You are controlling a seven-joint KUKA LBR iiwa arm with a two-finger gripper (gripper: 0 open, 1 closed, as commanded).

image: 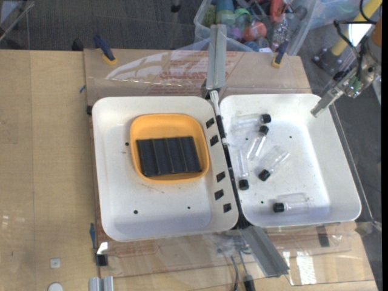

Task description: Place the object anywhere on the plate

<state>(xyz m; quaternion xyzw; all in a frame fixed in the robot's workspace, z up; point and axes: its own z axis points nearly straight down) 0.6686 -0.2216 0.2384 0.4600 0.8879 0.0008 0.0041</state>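
Risk noted: the clear vials (pixel 260 145) lying scattered in the right bin (pixel 339 180) are round, slick and close together, so a pick may slip or roll one aside. The gripper (pixel 321 106) sits at the upper right of the frame over that bin's rim; its opening cannot be judged, and nothing is visibly held. The yellow plate (pixel 139 129), centre left, carries a black block (pixel 168 156).

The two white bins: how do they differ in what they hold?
The left bin holds one orange plate with a dark ribbed block on it; the right bin holds several clear tubes with black caps, scattered loose. The left bin's contents sit centred; the right bin's tubes point different ways. Both are shallow, white and round-cornered.
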